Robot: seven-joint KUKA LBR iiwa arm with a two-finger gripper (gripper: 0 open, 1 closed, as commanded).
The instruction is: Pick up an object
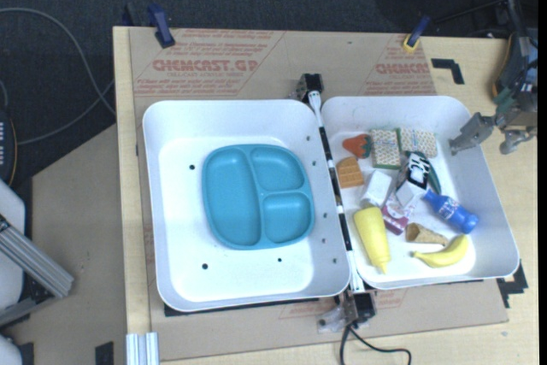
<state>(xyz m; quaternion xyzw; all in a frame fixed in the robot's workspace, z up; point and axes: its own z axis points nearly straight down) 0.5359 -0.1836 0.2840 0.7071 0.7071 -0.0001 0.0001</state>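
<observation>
The right bin [491, 184] holds a jumble of small objects. A banana [440, 254] lies at its near right, with a yellow bottle [373, 237] to its left and a blue bottle [450, 212] just above it. An orange block [349, 173], a red-orange piece [356, 144], a green checked packet [385, 148] and a black-and-white item [416, 169] sit further back. My gripper [491, 136] hovers over the bin's right rim, open, nothing between its fingers, apart from all the objects.
The left bin [171, 132] carries a blue divided plate [256, 194]. Blue clamps [159, 24] hold the brown board at the back. A black divider [329, 175] runs between the bins.
</observation>
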